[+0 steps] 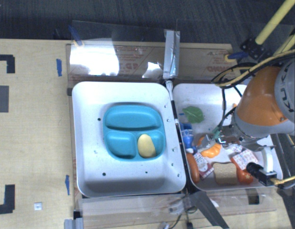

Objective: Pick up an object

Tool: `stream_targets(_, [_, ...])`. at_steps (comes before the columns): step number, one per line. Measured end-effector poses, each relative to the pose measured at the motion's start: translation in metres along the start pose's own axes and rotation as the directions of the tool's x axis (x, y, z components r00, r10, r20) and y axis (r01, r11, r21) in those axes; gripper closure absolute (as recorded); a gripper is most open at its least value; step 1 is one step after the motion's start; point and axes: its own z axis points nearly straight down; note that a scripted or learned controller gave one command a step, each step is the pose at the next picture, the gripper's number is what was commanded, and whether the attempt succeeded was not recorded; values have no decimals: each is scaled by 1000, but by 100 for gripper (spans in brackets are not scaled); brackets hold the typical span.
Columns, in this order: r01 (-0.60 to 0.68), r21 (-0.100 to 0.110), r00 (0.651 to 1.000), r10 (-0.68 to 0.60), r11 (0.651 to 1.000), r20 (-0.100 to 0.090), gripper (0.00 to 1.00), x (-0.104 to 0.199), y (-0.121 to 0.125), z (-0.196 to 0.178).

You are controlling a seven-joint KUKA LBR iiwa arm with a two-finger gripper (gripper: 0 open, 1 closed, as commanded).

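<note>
Orange toy piece (212, 151) is the likeliest pick target, sitting in the right bin (205, 92) mid-pile, just below the wrist of the arm (262, 101). Its long axis runs roughly left-right in the camera view, tilted slightly up at the right; which end is the front is too small to tell. Gripper (224, 138) is low over the clutter, close to or touching that orange piece. Whether it's spread or closed, I cannot tell: the wrist and cables hide the tip. Nothing is visibly held.

Around it: a blue item (187, 137) to the left, a red-and-white wrapped object (201, 163) just below, a brown block (225, 174) under that, another red-and-white packet (242, 160) to the right, an orange-red sausage shape (191, 168) along the bin's left wall. Green leaf-like piece (193, 113) lies apart, higher up in the bin.

Left bin (90, 99) has a blue divided tray (133, 128) with a yellow egg-shaped thing (146, 146) in its lower-right compartment.

Risks, judged: the pile is tight, so a closing grip could catch two items or wedge against the wrapped object. Coming in along the long axis rather than across it would likely make the rounded piece slip out. Loose cables (233, 80) near the wrist could snag.
</note>
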Motion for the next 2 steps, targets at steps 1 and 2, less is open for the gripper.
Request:
stream_targets(1, [90, -14, 996, -90, 996, 5, 0, -1, 35, -66])
stream_targets(2, [117, -26, 993, -117, 993, 10, 0, -18, 29, 19])
